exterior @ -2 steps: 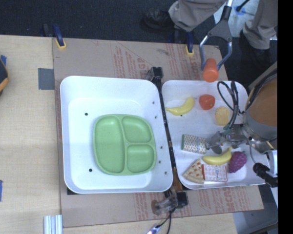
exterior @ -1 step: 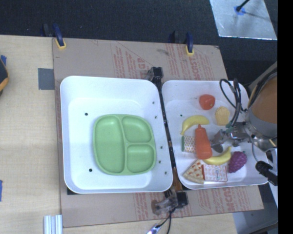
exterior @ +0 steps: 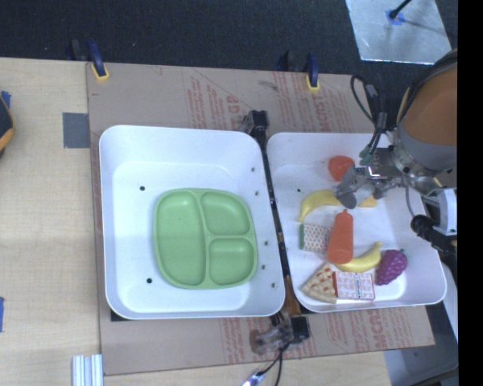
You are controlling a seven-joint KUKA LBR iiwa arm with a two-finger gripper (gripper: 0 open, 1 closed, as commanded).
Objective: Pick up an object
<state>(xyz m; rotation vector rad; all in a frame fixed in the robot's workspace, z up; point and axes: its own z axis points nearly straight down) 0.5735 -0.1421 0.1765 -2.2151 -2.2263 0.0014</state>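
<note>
Your arm hangs over the right bin's toy food, nothing lifted yet.
Near its front edge lie the pizza slice (exterior: 322,284) and grapes (exterior: 391,266); mid-bin the carrot (exterior: 340,237); farther, your gripper (exterior: 355,190) stands open, empty, above a banana (exterior: 319,203), beside the tomato (exterior: 341,167).

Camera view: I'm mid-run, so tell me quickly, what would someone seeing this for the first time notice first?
Probably the green divided plate, lying alone in the left bin. Next, the heap of toy food in the right bin: an orange carrot standing out in the middle, yellow bananas around it, and purple grapes near the right rim. The gripper hangs over that bin's upper part, beside a red tomato.
</note>
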